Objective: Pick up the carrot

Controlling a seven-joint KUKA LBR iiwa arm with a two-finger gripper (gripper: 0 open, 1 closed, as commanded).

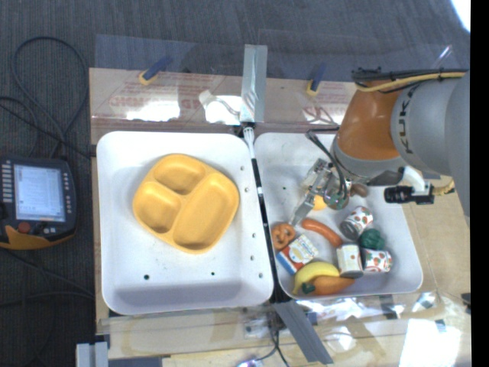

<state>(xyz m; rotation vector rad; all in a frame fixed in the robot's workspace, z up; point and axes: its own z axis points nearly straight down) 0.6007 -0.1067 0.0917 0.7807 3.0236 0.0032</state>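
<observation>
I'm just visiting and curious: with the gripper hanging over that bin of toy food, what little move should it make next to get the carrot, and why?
Probably shift toward the near edge of the right bin. The gripper sits over its middle, nothing between its fingers, while the carrot lies beside the banana at the front.

A yellow plate [186, 202] lies in a white bin [122, 281]; the carrot [330, 285] is orange, the banana [315, 272] yellow.

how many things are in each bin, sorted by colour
Left bin:
yellow divided plate: 1

Right bin:
orange, carrot, pumpkin-like toy, another orange piece: 3
yellow banana: 1
white patterned cans or cups: about 3
dark green item: 1
small printed box: 1

Total: about 10, the pile overlaps. The gripper hangs above the right bin.
</observation>
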